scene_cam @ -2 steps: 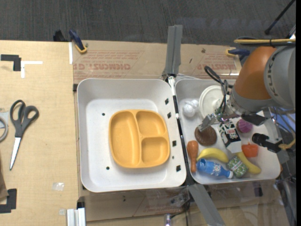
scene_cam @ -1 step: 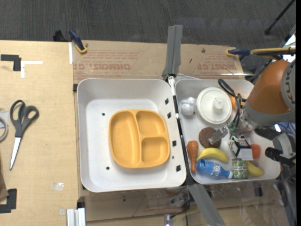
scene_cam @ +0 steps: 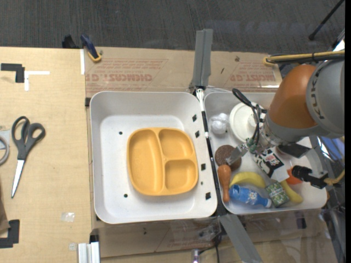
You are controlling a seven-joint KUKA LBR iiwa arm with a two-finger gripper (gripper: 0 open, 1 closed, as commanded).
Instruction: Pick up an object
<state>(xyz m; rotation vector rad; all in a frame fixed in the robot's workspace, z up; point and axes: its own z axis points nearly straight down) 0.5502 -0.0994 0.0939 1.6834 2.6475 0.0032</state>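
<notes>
Arm [scene_cam: 307, 100] reaches in from the right and hangs over the right bin [scene_cam: 322, 201]. Left bin [scene_cam: 101, 163] holds only a yellow divided plate [scene_cam: 163, 161], roughly centered. Right bin is cluttered: white round lid [scene_cam: 241, 120] near the back, banana [scene_cam: 249, 178] and blue bottle [scene_cam: 249, 196] along the front, brown disc [scene_cam: 224, 154] and orange-handled tool [scene_cam: 224, 181] by the left wall, white ball [scene_cam: 219, 126] in the back-left corner. Gripper [scene_cam: 253, 142] sits low among the clutter beside the lid; can't tell its state from here. Scissors [scene_cam: 23, 141] lie on the bench, far left.
</notes>
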